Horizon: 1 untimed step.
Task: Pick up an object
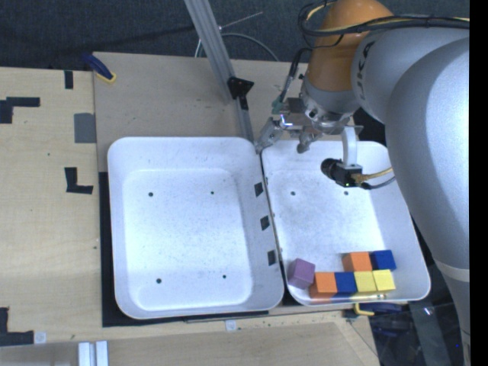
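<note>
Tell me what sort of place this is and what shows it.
Probably a robotics lab set up for grasping trials: a grey robot arm reaches over two white bins on a wooden bench, and small coloured blocks sit clustered in the right bin's near corner.

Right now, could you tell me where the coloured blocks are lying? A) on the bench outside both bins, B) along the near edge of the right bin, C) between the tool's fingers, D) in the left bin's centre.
B: the coloured blocks sit clustered along the near edge of the right bin, with the purple block at their left end, well away from the tool.
</note>
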Tool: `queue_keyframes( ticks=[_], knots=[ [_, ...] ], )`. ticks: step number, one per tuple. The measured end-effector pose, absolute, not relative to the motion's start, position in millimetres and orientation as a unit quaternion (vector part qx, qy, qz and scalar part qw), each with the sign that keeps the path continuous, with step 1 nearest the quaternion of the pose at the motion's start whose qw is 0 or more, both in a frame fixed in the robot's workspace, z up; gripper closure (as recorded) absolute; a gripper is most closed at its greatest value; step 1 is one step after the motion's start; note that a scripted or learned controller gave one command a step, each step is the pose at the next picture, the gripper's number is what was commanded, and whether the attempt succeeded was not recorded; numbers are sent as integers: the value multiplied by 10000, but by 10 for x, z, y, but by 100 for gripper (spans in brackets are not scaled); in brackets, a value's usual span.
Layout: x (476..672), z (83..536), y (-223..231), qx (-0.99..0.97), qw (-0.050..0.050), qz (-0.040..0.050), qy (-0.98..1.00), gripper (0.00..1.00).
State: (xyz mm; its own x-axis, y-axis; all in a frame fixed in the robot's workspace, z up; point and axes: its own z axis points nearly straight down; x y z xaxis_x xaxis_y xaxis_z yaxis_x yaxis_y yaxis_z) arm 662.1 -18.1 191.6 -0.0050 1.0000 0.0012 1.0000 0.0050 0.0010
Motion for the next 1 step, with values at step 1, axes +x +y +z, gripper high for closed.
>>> queue_keyframes(
  ticks=[1],
  knots=[
    [6609, 2017, -199, -7058, 2, 5, -7084, 100]
  ],
)
